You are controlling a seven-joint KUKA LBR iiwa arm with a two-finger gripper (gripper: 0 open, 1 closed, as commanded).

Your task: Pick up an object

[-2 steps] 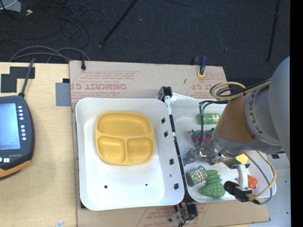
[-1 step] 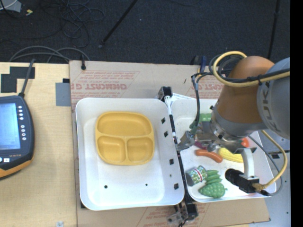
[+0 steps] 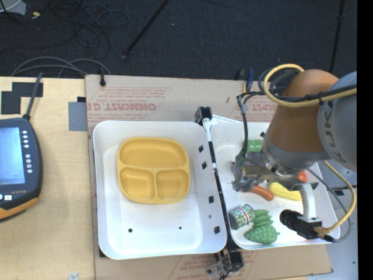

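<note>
- Right bin [image 3: 227,140]: small toy foods are gathered toward its near end. An orange carrot-like piece [image 3: 263,193] is noted mid-bin, with a yellow piece [image 3: 288,192] just beside it. A green-striped roll [image 3: 245,216] and a green knobbly piece [image 3: 261,234] lie close to the near rim. A small green block [image 3: 254,146] is partly hidden farther back, under the arm.
- Gripper [image 3: 242,178]: it is set low in the right bin, near the wall shared with the other bin and just beside the left end of the orange carrot-like piece. Whether it is released or clenched cannot be told, as the tip is dark and foreshortened from above. Nothing is seen to be held.
- Left bin [image 3: 111,214]: a yellow divided plate [image 3: 154,169] lies flat, well apart from the gripper, and is judged not to be the target.
- Judgement: the wrist is carried steeply above the cluster, presumably because a shallow bin allows only a top-down approach. The orange piece is judged the likeliest pick.
- Risk: the grasp may be crowded by the yellow piece and the nearby wall.
</note>
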